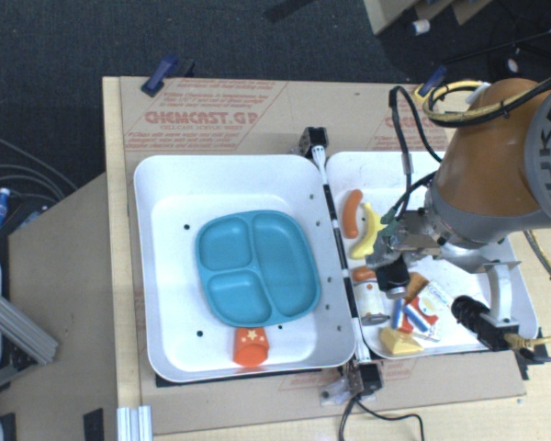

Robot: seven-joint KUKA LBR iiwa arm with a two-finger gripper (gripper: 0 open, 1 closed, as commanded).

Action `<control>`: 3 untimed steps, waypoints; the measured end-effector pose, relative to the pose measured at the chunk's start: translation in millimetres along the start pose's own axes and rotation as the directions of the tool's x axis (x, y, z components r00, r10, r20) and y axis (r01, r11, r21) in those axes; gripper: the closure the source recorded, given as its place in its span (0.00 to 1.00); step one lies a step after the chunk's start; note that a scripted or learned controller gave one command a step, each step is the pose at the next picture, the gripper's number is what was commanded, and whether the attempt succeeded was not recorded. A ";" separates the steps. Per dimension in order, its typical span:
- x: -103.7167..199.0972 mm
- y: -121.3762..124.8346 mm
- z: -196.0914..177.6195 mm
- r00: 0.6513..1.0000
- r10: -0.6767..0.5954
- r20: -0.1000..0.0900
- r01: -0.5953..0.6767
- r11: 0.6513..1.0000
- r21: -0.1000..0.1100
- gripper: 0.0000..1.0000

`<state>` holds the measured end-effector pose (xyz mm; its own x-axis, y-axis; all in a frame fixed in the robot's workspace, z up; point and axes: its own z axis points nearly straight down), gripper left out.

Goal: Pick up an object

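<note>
My grey and orange arm (496,154) reaches over the right shallow white bin (523,292), because the small clutter lies there. The left white bin (165,246) holds a blue three-part plastic plate (257,266), with an orange cup (252,346) just beside its near edge. Below my wrist lie a yellow banana (365,231) and an orange sausage (350,211), likely targets. I cannot tell how my jaws stand.

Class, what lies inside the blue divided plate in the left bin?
The blue plate shows three bare compartments. An orange cup lies beside its near edge, in the left bin. Nothing covers the plate.
</note>
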<state>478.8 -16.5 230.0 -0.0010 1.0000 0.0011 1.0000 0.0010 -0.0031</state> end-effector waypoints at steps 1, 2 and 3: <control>-26.2 58.2 -20.7 1.000 0.001 0.002 -0.001 1.000 -0.004 1.00; 24.7 -0.1 -27.6 1.000 0.001 0.000 -0.001 1.000 0.001 1.00; -28.7 0.3 -47.1 1.000 0.002 0.002 -0.002 1.000 -0.004 1.00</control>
<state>479.3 -45.3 277.0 0.0006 1.0000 -0.0012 1.0000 -0.0006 0.0008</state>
